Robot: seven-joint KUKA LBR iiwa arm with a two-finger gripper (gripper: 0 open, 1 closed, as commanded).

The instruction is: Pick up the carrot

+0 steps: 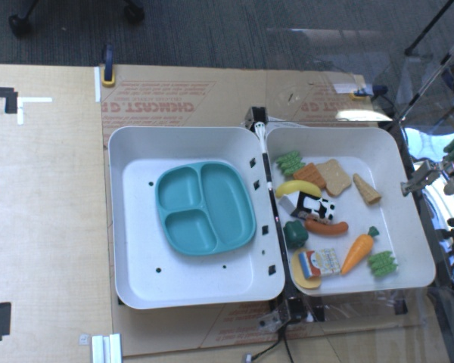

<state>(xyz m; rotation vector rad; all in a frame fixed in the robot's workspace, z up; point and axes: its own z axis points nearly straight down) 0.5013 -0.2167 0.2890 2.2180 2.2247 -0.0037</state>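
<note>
the small orange toy carrot with a green leafy top [359, 251] lies in the right-hand shallow white plastic bin [408, 195], toward its near right part, tilted so the green tip points up and to the right and the narrow orange end points toward the near edge. just to its right sits a bumpy green toy broccoli piece [382, 263], close enough that a grasp from that side looks crowded; to its left lie a red-brown toy sausage [327, 227] and a small printed food packet [320, 263], both near but apart from it. farther in, a tan toy bread slice [335, 177], a yellow toy banana [297, 188] and a black-and-white toy cow [318, 206] cluster together, well clear of the carrot. the left-hand white bin [129, 225] holds a teal three-compartment plastic plate [205, 208], likely set there as a drop spot for other tasks. at the far right edge, metal parts beside the right bin's rim may belong to the arm, but the end effector cannot be made out well enough to tell whether it is open or closed. judging by this, the pick has not begun, and an approach across the carrot's narrow width seems the safest choice.
</note>
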